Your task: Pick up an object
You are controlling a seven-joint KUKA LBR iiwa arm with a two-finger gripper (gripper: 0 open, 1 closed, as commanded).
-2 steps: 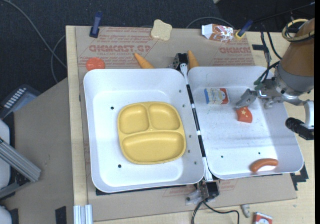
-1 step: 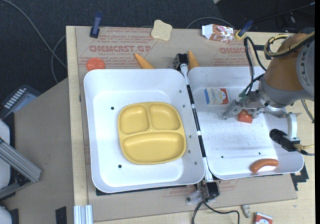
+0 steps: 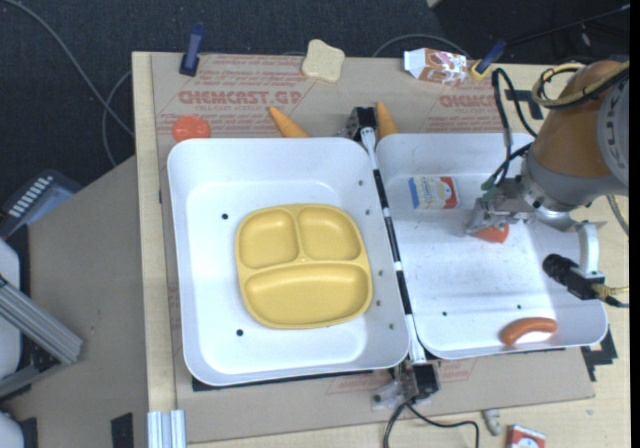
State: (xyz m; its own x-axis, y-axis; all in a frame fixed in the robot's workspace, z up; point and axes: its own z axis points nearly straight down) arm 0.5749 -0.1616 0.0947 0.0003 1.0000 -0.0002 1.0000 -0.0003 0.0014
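The grey arm with its orange band reaches in from the right over the right-hand shallow white bin. Its claw is down in the upper middle of that bin, right over a small orange-red object that peeks out beneath it; whether the claw is clenched on this piece or merely touching it cannot be told from this angle.

Just to the left of the claw, near the bin's back wall, lies a small white carton with blue and red print. Near the front right corner of the same bin rests an orange sausage-shaped toy on a white bun, well apart from the claw.

The left-hand shallow white bin holds a yellow plastic divided plate with three compartments, sitting in its middle.

On the bench behind the bins lie a beige slice of toy bread, an orange carrot-shaped toy, a flat orange-red round piece and a crumpled white and brown wrapper.
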